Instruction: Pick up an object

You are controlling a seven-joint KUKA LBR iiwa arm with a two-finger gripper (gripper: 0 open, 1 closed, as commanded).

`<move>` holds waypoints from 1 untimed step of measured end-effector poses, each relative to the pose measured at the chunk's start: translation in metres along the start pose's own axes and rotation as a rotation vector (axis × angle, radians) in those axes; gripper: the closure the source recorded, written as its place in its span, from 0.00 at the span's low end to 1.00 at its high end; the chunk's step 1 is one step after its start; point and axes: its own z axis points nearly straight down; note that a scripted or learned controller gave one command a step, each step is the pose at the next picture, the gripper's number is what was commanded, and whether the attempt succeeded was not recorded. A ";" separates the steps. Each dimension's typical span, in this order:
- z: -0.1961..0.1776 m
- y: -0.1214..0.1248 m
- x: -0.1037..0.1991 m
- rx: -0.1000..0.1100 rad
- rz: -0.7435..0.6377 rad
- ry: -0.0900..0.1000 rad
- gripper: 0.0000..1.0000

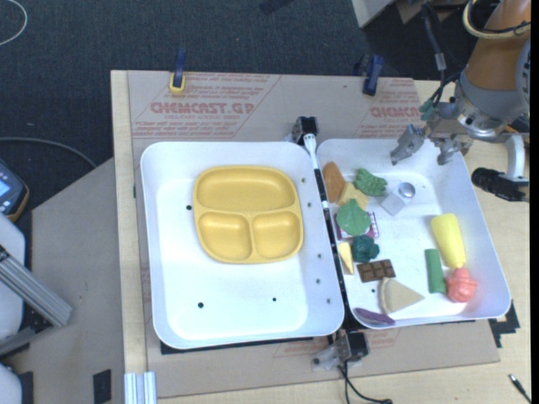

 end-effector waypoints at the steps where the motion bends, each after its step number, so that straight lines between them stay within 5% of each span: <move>1: -0.010 0.003 0.000 -0.016 -0.003 -0.003 0.00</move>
